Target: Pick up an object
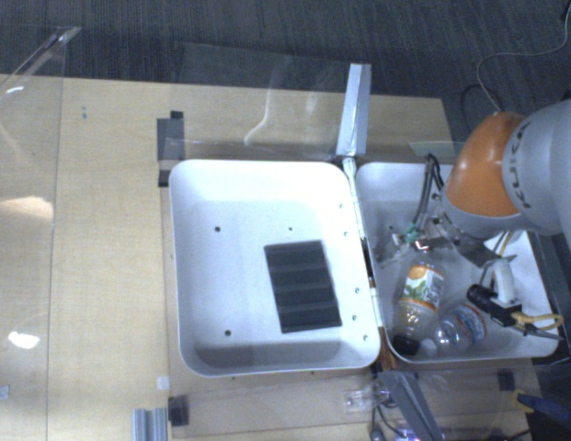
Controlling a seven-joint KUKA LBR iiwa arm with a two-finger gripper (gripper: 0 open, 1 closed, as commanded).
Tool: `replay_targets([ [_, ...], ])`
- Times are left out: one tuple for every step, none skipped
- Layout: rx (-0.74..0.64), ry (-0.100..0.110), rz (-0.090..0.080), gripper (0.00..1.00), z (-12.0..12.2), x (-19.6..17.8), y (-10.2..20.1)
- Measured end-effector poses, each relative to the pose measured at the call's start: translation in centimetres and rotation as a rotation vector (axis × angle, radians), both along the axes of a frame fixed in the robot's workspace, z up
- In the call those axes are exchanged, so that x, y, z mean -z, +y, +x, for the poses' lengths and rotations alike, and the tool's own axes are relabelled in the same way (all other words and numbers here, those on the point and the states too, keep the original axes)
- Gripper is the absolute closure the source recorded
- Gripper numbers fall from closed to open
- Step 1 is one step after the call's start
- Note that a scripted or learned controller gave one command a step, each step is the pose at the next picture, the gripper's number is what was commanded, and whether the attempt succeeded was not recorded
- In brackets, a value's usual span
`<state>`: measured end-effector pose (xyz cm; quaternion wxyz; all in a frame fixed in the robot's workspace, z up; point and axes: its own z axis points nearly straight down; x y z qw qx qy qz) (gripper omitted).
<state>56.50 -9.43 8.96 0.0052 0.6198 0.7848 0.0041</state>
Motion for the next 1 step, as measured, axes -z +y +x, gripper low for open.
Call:
replay_targets([
  [-0.014,-0.038,-0.018,0.0,-5.74,-0.69,-0.18],
])
